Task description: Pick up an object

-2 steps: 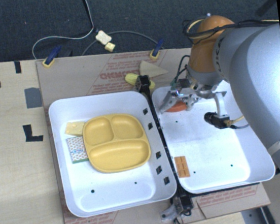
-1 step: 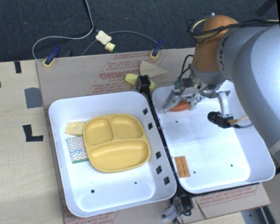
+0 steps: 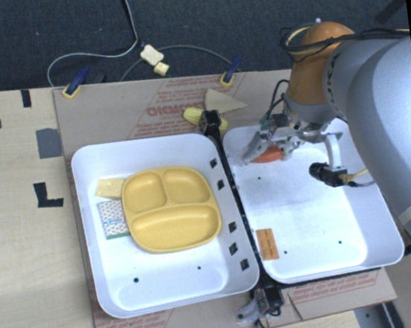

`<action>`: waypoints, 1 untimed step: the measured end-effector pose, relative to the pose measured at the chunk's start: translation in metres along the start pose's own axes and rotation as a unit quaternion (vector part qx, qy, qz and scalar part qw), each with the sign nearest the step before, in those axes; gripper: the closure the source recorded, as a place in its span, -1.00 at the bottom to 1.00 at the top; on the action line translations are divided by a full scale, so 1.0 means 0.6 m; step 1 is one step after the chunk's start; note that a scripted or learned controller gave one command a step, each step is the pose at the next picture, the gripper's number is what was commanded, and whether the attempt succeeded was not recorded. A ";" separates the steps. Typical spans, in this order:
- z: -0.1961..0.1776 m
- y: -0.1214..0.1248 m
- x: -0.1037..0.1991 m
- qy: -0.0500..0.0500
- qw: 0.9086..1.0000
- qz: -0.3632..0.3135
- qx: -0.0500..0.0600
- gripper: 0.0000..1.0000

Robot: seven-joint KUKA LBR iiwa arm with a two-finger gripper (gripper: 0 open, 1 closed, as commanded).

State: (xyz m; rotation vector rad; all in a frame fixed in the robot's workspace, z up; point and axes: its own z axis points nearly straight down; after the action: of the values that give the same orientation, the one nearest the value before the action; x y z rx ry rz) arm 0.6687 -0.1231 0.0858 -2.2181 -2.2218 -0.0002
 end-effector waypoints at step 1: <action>0.000 0.000 0.008 -0.002 1.000 0.001 -0.001 -1.00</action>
State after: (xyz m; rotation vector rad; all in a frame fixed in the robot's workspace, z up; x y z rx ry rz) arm 0.6686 -0.1184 0.0857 -2.2226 -2.2239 0.0025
